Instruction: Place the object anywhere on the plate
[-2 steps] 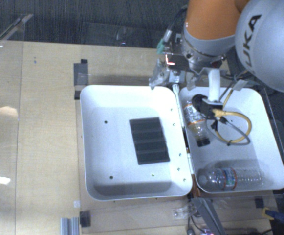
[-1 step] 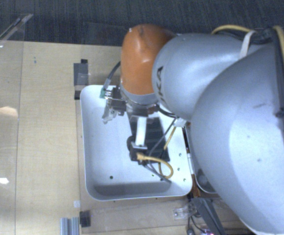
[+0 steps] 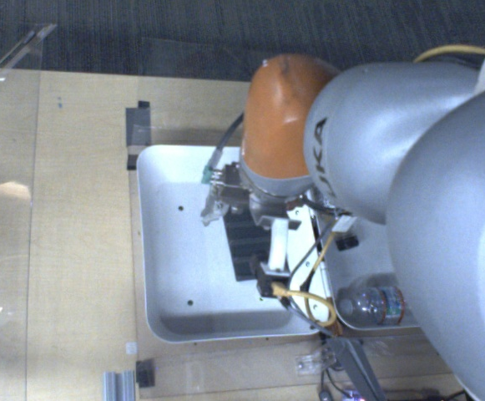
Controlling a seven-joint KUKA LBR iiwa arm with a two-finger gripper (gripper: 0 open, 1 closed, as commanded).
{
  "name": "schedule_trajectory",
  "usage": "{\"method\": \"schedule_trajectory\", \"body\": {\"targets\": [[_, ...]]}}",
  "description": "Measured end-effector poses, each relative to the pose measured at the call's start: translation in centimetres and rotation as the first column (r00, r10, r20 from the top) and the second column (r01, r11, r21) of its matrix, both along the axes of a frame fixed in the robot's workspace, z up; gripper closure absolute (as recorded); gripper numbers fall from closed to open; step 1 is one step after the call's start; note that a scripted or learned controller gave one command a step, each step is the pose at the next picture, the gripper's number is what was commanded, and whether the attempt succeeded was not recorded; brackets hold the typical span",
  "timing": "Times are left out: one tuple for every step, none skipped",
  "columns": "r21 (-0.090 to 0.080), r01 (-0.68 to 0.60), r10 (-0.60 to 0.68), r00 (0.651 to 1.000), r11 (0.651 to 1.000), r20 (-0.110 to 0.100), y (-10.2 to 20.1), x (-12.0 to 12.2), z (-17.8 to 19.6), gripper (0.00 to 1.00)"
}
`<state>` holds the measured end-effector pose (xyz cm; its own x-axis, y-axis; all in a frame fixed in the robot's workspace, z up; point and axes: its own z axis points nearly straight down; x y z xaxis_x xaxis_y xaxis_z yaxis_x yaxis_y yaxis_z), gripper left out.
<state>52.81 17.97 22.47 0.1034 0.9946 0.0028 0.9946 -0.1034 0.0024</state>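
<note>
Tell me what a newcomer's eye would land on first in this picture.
The bulky grey arm with its orange band dominates the right and centre, reaching over the shallow white bin on the left. Below the band, the hand, trailing yellow and black cables, hangs above the bin's floor. At the lower right, a clear plastic bottle lies beside the arm.

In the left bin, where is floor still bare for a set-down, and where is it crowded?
Bare floor runs along the left bin's left wall and its near edge. It is crowded on the right side, under the gripper. A plastic bottle lies in the neighbouring bin.
</note>
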Motion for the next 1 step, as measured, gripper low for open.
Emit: {"method": "schedule_trajectory", "body": {"targets": [[0.0, 0.0, 0.0, 1.0, 1.0, 0.0, 0.0, 0.0, -0.01, 0.0]]}}
